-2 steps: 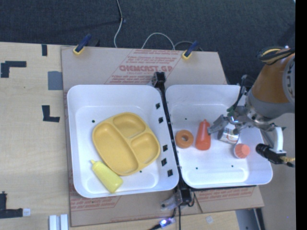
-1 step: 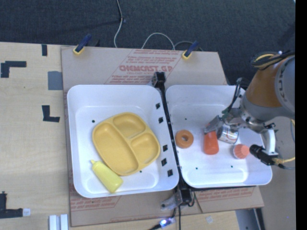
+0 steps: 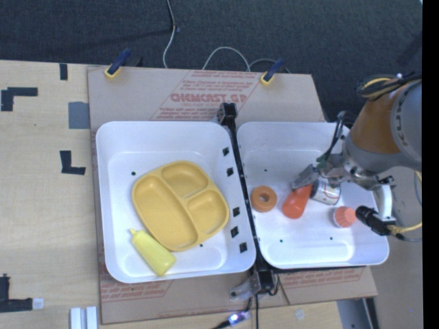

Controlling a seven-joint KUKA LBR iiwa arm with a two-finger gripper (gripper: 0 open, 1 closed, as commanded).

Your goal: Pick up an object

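1. Brown cardboard covers the bench under two shallow white bins; the left bin point(image 3: 110, 184) holds a yellow plastic divided plate point(image 3: 180, 204) and a yellow squeeze bottle point(image 3: 152, 251) touching the plate's near edge.
2. From my station I see the right bin point(image 3: 274, 139) holding an orange ring-shaped toy doughnut point(image 3: 263, 198), an orange-red tapered plastic piece like a toy carrot point(image 3: 296, 203), and a small salmon-pink round object point(image 3: 343, 216).
3. My gripper point(image 3: 314, 182) sits low in the right bin, just above and touching the upper end of the carrot-like piece. I cannot tell how its fingers stand, nor whether anything is caught.
4. I judge the carrot piece the target: light, stiff, smooth and probably slippery, likely to squirt out along its taper.
5. I would take it across the thick middle, square to its length.
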